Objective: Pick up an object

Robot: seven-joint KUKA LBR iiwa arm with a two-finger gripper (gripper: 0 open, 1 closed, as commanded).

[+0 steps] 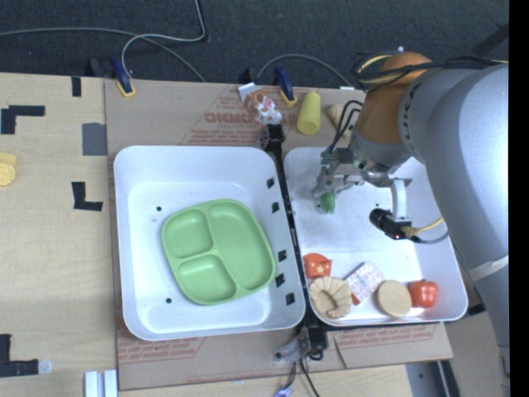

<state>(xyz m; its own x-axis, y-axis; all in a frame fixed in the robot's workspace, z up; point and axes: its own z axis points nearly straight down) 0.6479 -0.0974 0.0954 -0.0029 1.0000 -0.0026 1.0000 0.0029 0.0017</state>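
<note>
My gripper [329,188] hangs low over the back left part of the right bin [446,255], pointing down. A small green object [327,203] sits right at its tip, touching or nearly touching it; I cannot tell whether it is gripped or lying on the bin floor. Along the right bin's front edge lie a red piece with a star [316,265], a tan pastry [331,296], a white and red packet [364,281], a round tan bun [394,298] and a red pepper [424,293].
The left bin [140,180] holds a green divided plate [217,251]. Behind the bins, on the cardboard, lie a yellow cylinder [308,112] and a small printed packet [260,103]. The grey arm [463,147] covers the right bin's back right.
</note>
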